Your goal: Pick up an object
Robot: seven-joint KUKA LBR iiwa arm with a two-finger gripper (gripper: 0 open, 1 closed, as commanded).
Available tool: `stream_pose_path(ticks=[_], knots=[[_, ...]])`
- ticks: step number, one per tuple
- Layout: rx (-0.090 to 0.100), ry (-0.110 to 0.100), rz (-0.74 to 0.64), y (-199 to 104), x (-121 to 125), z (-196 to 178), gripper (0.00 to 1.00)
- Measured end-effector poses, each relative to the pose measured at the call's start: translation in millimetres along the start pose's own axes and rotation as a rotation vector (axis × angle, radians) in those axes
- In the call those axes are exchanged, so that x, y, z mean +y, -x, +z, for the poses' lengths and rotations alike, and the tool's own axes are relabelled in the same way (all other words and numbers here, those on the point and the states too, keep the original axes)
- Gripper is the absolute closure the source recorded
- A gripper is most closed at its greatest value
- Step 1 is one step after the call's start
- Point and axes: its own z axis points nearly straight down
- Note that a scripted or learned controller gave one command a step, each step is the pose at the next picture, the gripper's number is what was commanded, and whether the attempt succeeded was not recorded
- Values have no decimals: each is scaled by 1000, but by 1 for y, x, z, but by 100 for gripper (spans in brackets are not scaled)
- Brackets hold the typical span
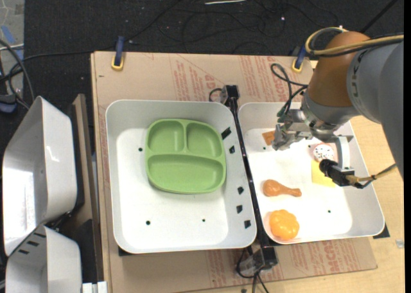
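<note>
The right bin (366, 218) holds several small objects. A round orange toy fruit (283, 224) lies near its front edge. A tan drumstick-shaped piece (280, 188) lies just behind the fruit. A small orange piece (268, 137) sits near the back left of the bin. A yellow flat piece (320, 175) and a white round item with red marks (322, 152) lie to the right, partly under the arm. My gripper (285, 137) hangs low over the back of this bin, right beside the small orange piece. I see nothing held in it.
The left bin (122, 221) holds a green divided plate (185, 155). The grey arm with its orange band (337, 70) covers the right bin's back right corner. Black cables run along the divider (241, 157) between the bins. White tubs (38, 169) stand off the bench at the left.
</note>
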Motion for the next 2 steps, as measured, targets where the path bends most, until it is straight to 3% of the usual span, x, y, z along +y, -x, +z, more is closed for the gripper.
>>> stream_pose_path(ticks=[2], knots=[[-1,6,-3,4,14,-114,100]])
